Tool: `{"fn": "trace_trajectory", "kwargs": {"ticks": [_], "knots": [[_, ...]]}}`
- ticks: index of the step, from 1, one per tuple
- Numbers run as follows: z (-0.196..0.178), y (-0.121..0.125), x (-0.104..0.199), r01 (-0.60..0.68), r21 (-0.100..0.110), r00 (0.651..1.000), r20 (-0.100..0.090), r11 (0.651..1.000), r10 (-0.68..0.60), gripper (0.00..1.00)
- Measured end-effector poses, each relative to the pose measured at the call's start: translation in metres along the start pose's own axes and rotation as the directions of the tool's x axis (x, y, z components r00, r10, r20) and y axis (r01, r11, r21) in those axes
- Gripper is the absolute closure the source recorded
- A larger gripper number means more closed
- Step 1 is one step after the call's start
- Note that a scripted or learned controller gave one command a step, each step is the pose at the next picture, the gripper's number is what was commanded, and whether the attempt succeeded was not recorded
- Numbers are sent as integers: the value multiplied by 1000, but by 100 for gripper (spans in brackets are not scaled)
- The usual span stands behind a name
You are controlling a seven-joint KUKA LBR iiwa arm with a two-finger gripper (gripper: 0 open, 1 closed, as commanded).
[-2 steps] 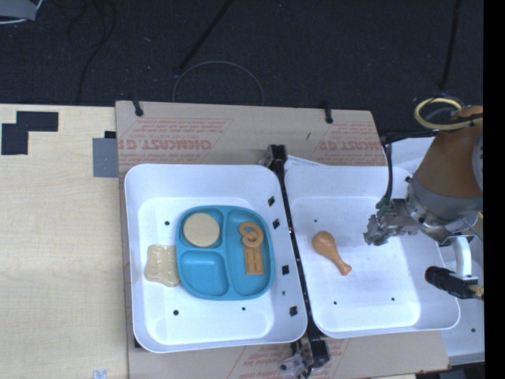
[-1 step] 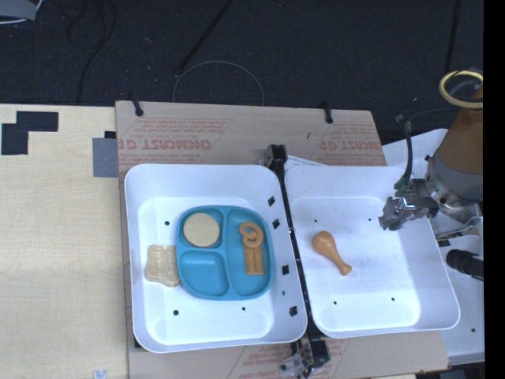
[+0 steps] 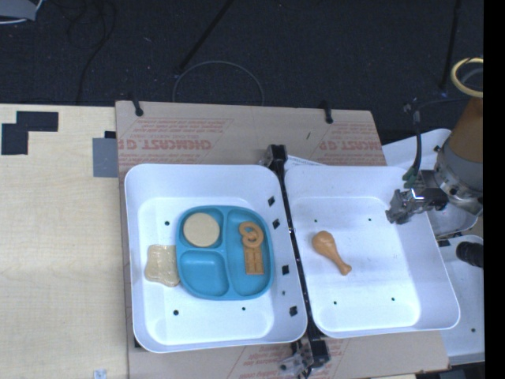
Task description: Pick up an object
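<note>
A tan toy drumstick (image 3: 331,252) lies alone near the middle of the right bin (image 3: 371,310). In the left bin (image 3: 154,188) sits a blue divided plate (image 3: 223,251) holding a round tan biscuit (image 3: 200,229) and a brown pretzel-like piece (image 3: 252,246). A pale toast-like piece (image 3: 162,264) rests against the plate's left edge. My gripper (image 3: 402,208) hovers at the right bin's far right rim, well to the right of the drumstick, with nothing seen between its fingers.
A black divider (image 3: 288,251) runs between the two bins. Both bins rest on a cardboard sheet (image 3: 237,136). The arm's orange band (image 3: 472,125) rises at the right edge. Cables lie on the dark floor behind.
</note>
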State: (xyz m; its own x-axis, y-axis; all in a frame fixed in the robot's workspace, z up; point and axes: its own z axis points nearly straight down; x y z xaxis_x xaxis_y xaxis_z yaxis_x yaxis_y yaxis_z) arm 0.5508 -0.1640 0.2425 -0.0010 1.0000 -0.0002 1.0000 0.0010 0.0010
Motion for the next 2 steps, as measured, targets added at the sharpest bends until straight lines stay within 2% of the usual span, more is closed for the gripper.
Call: {"fn": "trace_trajectory", "kwargs": {"ticks": [2], "knots": [[18, 3, 117, 3, 6, 1000, -3, 1000, -3, 100]]}}
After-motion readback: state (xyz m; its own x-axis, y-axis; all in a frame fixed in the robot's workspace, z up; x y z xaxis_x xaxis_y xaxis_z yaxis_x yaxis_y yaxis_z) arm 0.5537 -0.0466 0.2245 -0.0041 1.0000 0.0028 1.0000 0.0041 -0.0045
